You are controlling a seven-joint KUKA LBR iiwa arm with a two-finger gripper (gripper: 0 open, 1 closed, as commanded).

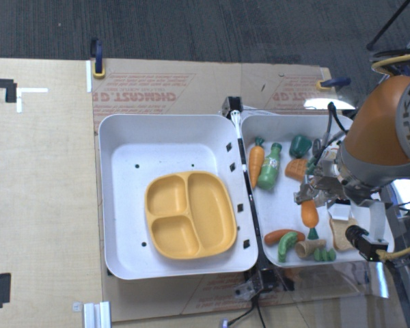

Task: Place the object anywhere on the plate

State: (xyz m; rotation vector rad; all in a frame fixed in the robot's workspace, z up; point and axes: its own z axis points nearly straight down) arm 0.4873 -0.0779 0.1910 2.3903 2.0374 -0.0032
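A yellow plate (190, 214) with three compartments lies in the left bin (123, 183). The right bin (280, 125) holds toy food: a carrot (256, 164), a green bottle (270, 166), a dark green pepper (301, 145), an orange piece (296, 169), a small orange carrot (309, 216), a red chili (280, 236), a green pod (287, 246) and a tan piece (342, 232). My gripper (314, 188) hangs low over the right bin, just above the small orange carrot. I see nothing clearly held between its parts.
The arm's grey body and orange band (389, 121) cover the right bin's far right side. Black clips (242, 183) line the wall between the bins. Cardboard (164, 87) lies under the bins, with clamps at its far edge.
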